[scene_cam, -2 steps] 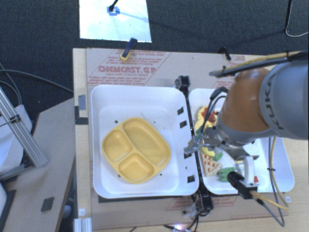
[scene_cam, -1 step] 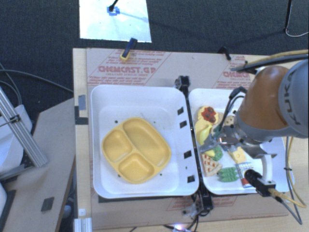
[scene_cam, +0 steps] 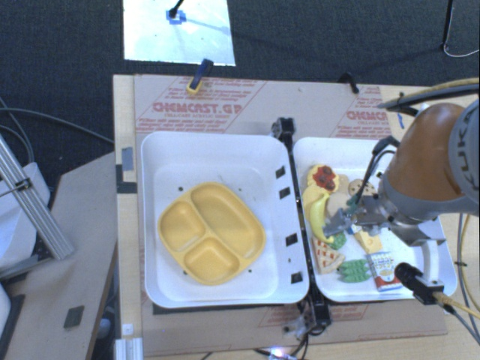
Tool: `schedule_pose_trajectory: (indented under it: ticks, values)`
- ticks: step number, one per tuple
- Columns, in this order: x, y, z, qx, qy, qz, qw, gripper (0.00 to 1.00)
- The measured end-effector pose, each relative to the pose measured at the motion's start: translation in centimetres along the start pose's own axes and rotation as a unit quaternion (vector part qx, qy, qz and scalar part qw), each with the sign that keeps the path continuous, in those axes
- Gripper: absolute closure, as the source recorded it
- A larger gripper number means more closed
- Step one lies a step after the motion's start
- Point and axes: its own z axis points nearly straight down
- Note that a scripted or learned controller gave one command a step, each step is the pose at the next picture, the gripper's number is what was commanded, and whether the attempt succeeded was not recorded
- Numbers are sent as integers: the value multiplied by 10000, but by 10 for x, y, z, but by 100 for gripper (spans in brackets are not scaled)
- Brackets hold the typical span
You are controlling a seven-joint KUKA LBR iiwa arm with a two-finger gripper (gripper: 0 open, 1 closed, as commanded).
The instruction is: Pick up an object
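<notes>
Two white bins sit side by side on the bench. The left bin [scene_cam: 157,163] carries a yellow tray [scene_cam: 211,232] with three compartments, lying at a tilt near the bin's middle. The right bin [scene_cam: 315,150] carries a cluster of toy foods against its left wall and front edge. A yellow banana [scene_cam: 315,208] curves along the left wall. Behind it, toward the back left corner, lies a red-topped piece [scene_cam: 324,177] on a yellow base. A pizza slice [scene_cam: 327,257] with red dots lies near the front left corner. Just beside it toward the front edge sits a green piece [scene_cam: 352,271], and next to that a red and white carton [scene_cam: 382,270]. A pale yellow block [scene_cam: 367,241] rests between the carton and the banana, partly under the arm.

The arm [scene_cam: 427,163] reaches in from the right edge of the right bin, its orange band large over the bin's right half. The gripper [scene_cam: 341,222] hangs low over the bin's middle, pointing toward the left wall, just beside the banana's lower half and close above a small green bit. Whether it touches the banana cannot be told, nor whether anything is held.
</notes>
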Motion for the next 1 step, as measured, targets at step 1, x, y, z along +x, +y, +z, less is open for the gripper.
schedule_pose_trajectory:
  ticks: [1]
  values:
    - [111, 0, 0, 4, 30, -86, 10000, 0]
